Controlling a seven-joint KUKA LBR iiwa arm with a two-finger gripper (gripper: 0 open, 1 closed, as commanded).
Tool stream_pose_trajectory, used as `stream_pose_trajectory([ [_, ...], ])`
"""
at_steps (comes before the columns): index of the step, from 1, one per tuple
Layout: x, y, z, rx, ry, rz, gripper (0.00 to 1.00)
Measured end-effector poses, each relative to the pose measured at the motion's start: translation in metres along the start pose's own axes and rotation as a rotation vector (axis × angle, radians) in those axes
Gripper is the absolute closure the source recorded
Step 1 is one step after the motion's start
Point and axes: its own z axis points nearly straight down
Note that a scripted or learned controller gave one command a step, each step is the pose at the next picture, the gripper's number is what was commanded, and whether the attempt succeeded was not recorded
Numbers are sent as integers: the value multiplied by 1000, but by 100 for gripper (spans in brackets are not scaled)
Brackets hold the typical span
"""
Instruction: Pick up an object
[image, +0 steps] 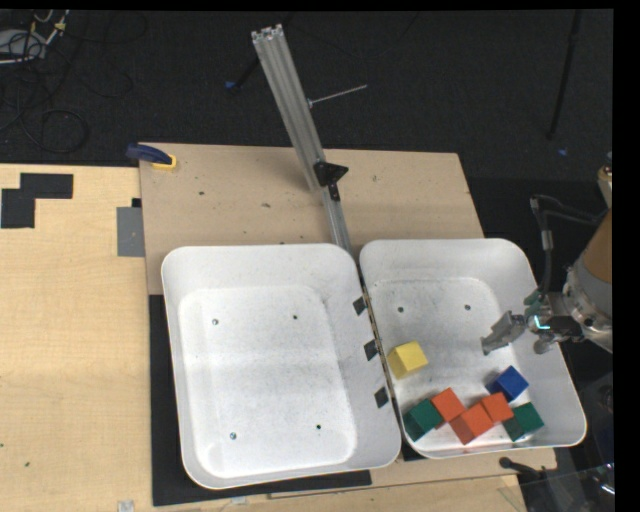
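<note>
So the gripper (520, 334) is hanging over the right bin (455, 262), close to that bin's right wall, with the arm coming in from the right side. Its fingers look spread apart and there's nothing between them, so it isn't gripping anything.

All the blocks sit in the right bin's near half. A yellow block (407, 359) is by itself up against the bin's left wall. The blue block (509, 383) is just below the gripper. Along the near edge there's a bunch packed together: a green block (423, 417), an orange block (447, 404), a second orange block (481, 417) and another green block (523, 421) toward the near right corner.

The left bin (262, 362) sits right beside it on the bench (70, 340).
</note>
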Motion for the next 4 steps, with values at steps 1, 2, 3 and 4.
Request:
stream_pose_trajectory([
  [1, -1, 1, -2, -5, -1, 2, 0],
  [2, 4, -3, 43, 1, 0, 2, 0],
  [3, 4, 7, 97, -1, 0, 3, 0],
  [4, 4, 8, 128, -5, -1, 5, 0],
])
